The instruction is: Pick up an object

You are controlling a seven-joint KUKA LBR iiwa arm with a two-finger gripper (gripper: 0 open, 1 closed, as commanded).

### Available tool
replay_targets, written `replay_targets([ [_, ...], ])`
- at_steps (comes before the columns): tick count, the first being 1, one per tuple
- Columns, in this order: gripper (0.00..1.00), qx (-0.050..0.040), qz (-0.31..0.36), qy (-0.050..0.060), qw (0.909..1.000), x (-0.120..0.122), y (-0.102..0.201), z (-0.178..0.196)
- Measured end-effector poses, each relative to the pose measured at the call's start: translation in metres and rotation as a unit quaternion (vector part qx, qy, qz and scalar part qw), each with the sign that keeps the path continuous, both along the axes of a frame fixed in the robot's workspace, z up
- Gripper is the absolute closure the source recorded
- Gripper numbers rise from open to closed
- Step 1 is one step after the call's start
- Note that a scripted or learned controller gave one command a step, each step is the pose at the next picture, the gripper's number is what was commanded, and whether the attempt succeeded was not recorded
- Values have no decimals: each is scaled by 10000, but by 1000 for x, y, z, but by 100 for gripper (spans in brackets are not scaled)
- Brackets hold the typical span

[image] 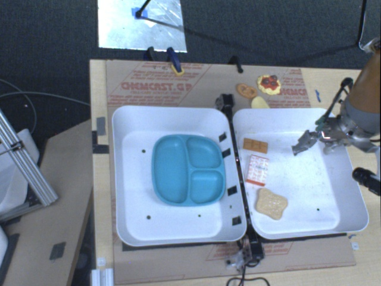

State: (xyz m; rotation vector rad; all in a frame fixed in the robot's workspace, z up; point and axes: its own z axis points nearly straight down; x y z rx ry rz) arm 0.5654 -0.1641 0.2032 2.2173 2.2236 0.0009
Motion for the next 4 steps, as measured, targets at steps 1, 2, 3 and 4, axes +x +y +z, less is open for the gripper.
replay_targets([
  [1, 0, -1, -22, 17, 10000, 3, -45, -86],
  [2, 100, -5, -1, -16, 10000, 5, -42, -70],
  [3, 100, 38, 33, 46, 10000, -76, 63, -84],
  [4, 100, 42, 94, -32, 9999, -57, 252, -16],
])
